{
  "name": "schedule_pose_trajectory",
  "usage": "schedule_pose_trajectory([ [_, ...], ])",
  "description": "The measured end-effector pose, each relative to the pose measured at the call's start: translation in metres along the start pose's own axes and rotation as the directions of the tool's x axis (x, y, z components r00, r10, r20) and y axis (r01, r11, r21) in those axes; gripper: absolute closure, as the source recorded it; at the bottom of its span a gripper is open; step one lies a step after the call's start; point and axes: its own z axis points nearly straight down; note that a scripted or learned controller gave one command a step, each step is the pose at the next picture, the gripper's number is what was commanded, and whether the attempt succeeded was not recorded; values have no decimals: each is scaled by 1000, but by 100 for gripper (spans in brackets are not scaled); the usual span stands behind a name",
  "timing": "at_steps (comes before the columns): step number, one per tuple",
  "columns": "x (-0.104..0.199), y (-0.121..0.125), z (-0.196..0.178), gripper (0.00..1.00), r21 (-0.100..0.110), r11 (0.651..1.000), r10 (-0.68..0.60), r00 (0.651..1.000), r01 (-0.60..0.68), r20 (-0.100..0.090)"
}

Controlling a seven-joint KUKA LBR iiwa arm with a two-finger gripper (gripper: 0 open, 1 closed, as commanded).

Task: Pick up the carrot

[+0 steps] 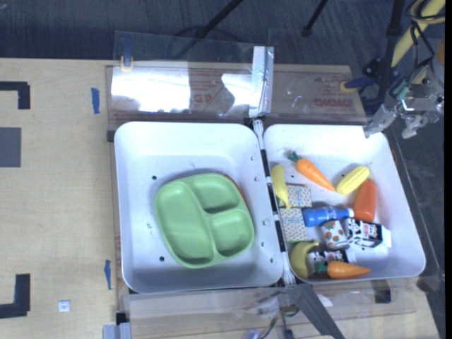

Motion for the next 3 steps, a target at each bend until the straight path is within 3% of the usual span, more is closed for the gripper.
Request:
schedule_pose_trajectory([
  [1, 76, 6, 91, 0, 0, 987, -158, 987, 158, 0],
  [2, 92, 14, 40, 0, -4, 992, -128, 992, 128, 3],
  [3, 103, -44, 140, 0, -10, 907, -421, 907, 421, 5],
])
